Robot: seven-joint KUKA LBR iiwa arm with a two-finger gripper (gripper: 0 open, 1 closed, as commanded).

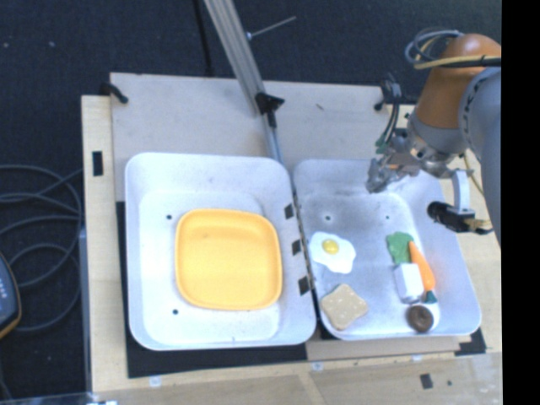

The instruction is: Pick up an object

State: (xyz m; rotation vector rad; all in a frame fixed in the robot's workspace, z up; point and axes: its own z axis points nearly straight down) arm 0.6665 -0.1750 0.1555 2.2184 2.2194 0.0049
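The right bin (354, 194) holds a fried egg (331, 252), a slice of toast (343, 305), a green piece (399, 248), an orange carrot (422, 266), a white block (408, 282) and a brown round piece (419, 317). My gripper (381, 178) hangs over the bin's far right corner, above bare floor, well apart from all the objects. Nothing shows between its fingers.
The left bin (152, 184) holds a yellow square plate (228, 258). A metal pole (240, 49) slants down to the gap between the bins. The arm (451, 91) comes in from the upper right. Cables (34, 201) lie off the bench at left.
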